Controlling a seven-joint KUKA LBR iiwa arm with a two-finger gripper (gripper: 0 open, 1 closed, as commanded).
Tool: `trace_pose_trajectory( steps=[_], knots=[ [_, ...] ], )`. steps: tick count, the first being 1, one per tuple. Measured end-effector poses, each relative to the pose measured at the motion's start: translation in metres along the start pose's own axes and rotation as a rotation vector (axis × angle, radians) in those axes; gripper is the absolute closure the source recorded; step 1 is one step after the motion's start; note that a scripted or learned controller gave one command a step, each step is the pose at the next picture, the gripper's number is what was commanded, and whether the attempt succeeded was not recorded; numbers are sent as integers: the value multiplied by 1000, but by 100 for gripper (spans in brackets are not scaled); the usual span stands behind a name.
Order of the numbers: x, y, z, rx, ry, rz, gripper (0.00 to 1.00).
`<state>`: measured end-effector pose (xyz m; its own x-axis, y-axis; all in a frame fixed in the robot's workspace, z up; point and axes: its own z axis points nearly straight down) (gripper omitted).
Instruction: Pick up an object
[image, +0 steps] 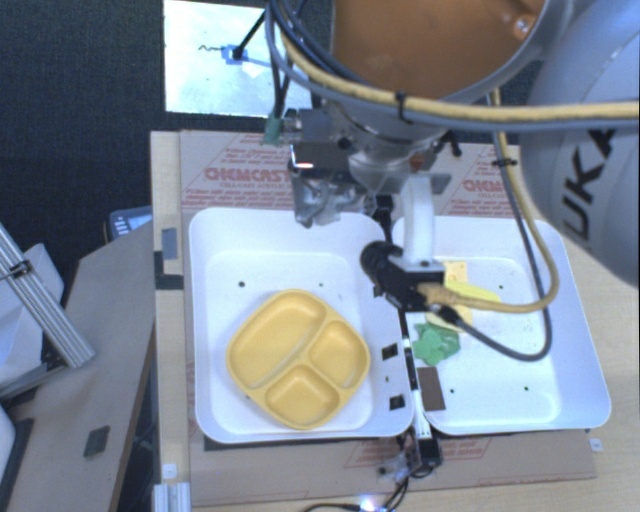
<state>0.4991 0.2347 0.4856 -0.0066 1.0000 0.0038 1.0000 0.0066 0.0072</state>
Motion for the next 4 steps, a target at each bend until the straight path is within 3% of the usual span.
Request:
trace_pose_trajectory(
  steps=[1,2,3,4],
  knots=[
    [-29,125,-52,-6,-2,9,100],
    [-35,81,8,13,-5,6,100],
    [-9,160,-18,-1,-2,2,100],
    [-15,124,5,8,-3,4,100]
  ],
)
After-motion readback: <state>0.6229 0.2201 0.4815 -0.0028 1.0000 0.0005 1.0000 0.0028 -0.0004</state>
